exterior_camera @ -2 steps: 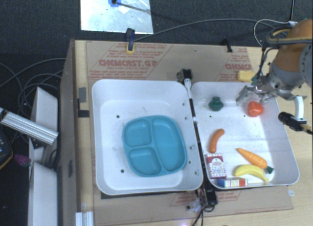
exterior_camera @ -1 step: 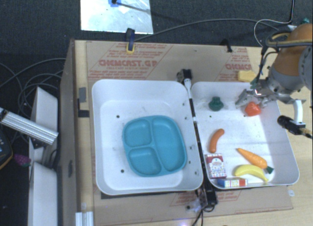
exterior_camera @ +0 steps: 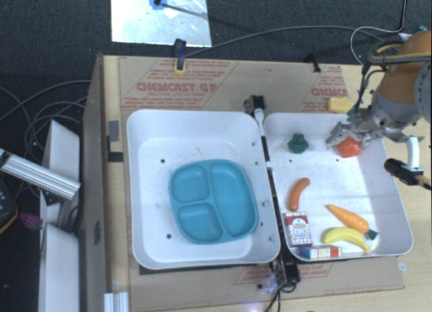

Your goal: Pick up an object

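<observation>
A red-orange object, tomato-like (exterior_camera: 349, 147), lay in the upper right of the right bin (exterior_camera: 391, 199), directly under the gripper (exterior_camera: 351, 135); the tips of the pincer were touching or just above it, and whether it was clenched, released or grasping could not be told from this slanted view. The right bin also held 1 green piece (exterior_camera: 298, 144) near the divider, 1 orange sausage shape (exterior_camera: 298, 194) in the middle, 1 carrot (exterior_camera: 348, 217), 1 banana (exterior_camera: 345, 238) just below the carrot, 1 small red-and-white carton (exterior_camera: 297, 228) and 1 flat packet (exterior_camera: 319, 252) along the lower wall; the left bin (exterior_camera: 152, 145) held 1 blue divided plate (exterior_camera: 212, 200) with 3 compartments. The arm (exterior_camera: 402, 81) reached in from the right edge, its orange band above the grey wrist, bent downward over the bin's far corner.
</observation>
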`<state>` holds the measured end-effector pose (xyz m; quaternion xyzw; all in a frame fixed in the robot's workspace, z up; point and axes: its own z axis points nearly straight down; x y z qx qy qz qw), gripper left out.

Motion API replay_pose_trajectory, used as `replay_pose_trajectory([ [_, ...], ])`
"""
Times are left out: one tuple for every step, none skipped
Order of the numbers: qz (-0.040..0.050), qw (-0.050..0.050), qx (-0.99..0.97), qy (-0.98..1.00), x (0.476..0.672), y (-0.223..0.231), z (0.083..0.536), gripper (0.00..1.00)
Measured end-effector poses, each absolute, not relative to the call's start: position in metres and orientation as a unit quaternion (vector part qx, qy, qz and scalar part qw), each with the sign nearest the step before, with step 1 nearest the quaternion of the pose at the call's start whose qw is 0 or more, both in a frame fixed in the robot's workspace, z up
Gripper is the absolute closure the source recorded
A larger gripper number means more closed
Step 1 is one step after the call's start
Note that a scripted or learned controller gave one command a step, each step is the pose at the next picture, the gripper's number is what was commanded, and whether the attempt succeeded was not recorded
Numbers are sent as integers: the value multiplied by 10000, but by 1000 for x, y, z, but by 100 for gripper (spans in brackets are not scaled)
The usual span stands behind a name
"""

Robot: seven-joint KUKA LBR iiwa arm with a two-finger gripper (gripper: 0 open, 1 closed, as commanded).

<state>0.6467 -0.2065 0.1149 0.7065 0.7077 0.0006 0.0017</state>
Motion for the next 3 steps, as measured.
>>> replay_pose_trajectory([
  [24, 58, 7059, 7083, 649, -207, 130, 100],
  [14, 41, 7059, 7083, 648, -207, 127, 0],
  [4, -1, 7053, 7089, 669, -205, 85, 0],
])
